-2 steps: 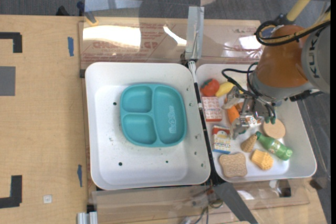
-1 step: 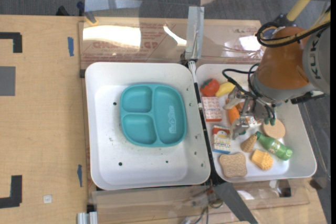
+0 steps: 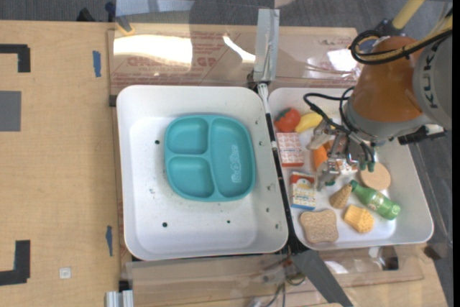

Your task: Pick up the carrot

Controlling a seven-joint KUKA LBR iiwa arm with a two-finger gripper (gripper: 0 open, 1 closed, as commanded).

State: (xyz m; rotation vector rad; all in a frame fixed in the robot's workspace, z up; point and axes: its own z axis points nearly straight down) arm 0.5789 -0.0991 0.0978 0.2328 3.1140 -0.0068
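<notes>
The carrot (image 3: 320, 154) lies in the right bin (image 3: 420, 216), near its middle and just under my wrist. What I see of it is a short orange piece whose long axis seems to run roughly up and down the view, leaning a little toward the top right; which end is the tip I cannot make out, since my own metalwork covers part of it. My gripper (image 3: 338, 167) hangs right over that spot, beside the carrot's lower end. Whether my fingers are spread or closed I cannot tell from this angle, and I see nothing clearly between them.

Around the carrot the bin is crowded. A red tomato (image 3: 289, 118) and a yellow banana (image 3: 310, 121) sit just above it, toward the bin's far left corner. A small printed box (image 3: 290, 149) lies to its left against the wall, and another carton (image 3: 302, 193) below that. Nearer the front edge are a bread slice (image 3: 319, 226), a yellow cheese wedge (image 3: 359, 218) and a green bottle (image 3: 376, 200), the bottle slanting down to the right.

The left bin (image 3: 136, 176) holds a teal divided plate (image 3: 210, 157), well apart from my arm.
</notes>
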